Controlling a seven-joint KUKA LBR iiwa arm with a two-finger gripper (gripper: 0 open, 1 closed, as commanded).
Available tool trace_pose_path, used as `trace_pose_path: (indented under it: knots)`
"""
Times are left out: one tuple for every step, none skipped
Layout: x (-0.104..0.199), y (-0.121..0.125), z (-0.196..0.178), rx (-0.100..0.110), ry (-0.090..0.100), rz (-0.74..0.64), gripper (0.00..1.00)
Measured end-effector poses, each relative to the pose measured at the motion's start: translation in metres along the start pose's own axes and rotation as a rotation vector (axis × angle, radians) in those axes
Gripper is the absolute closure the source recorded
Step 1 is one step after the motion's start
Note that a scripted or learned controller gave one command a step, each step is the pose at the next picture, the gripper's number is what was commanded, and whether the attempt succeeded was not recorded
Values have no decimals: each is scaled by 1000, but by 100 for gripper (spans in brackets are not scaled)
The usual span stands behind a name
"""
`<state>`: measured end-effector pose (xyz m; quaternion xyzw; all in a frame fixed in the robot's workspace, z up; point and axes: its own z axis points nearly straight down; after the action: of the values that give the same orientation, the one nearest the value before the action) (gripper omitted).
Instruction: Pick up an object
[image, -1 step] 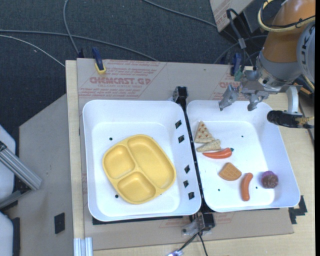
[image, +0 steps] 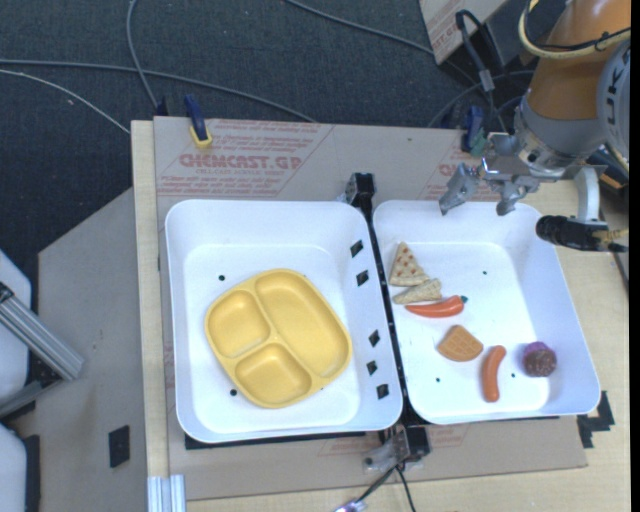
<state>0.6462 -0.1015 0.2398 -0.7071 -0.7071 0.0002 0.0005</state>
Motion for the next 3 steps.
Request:
trace_pose_path:
  knots:
    - [0,10,52,5,1,-1,0]
    - [-8,14,102,5,1,1,0]
    - [-8,15,153,-3,-1,1,0]
